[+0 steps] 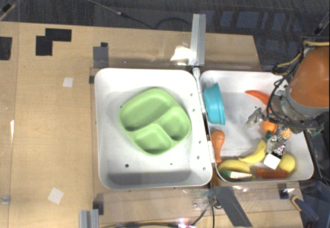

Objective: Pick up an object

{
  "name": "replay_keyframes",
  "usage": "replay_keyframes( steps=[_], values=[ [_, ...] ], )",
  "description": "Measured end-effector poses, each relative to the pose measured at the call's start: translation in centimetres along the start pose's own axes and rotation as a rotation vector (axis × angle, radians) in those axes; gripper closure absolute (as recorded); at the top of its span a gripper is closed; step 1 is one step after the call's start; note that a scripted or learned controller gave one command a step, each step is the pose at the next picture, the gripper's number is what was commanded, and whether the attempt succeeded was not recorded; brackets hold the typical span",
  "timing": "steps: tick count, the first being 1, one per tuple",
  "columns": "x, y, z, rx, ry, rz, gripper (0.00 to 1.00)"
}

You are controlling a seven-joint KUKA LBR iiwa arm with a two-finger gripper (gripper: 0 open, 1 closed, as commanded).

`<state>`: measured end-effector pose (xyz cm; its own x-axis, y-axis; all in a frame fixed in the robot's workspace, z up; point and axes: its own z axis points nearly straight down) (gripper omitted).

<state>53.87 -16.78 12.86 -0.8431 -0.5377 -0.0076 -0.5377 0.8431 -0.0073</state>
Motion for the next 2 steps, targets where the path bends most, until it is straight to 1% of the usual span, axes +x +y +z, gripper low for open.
replay_keyframes(
  steps=[1,2],
  values=[
    [-1.1,-1.2,2.3,0.012,-0.009,-0.003,0.0],
    [1.3,1.4,3.8,0.006,-0.008,0.055,0.0]
  ],
)
